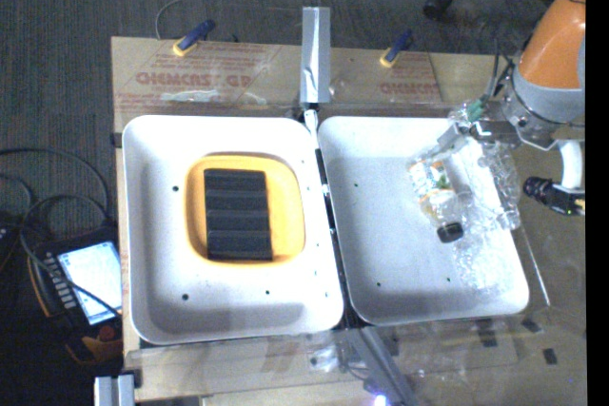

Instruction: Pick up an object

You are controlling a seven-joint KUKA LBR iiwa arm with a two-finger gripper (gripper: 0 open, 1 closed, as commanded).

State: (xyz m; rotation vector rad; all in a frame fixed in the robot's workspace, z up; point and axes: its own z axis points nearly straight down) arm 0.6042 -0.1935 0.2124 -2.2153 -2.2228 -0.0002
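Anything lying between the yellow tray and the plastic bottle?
In the camera view, bare white bin floor and the two bins' adjoining rims lie between the yellow tray in the left bin and the clear plastic bottle in the right bin.

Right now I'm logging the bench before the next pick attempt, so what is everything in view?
White bins: 2, side by side, left bin, right bin.
Sponge holder: 1, yellow with a black ribbed pad, middle of left bin.
Clear plastic bottle: 1, transparent, dark cap, right bin's right half.
Clamps: 2, blue and yellow, at the bench's far edge.
Tablet: 1, lit screen, on the floor to the left.
Arm: 1, grey with an orange band, upper right, over the right bin's far corner.
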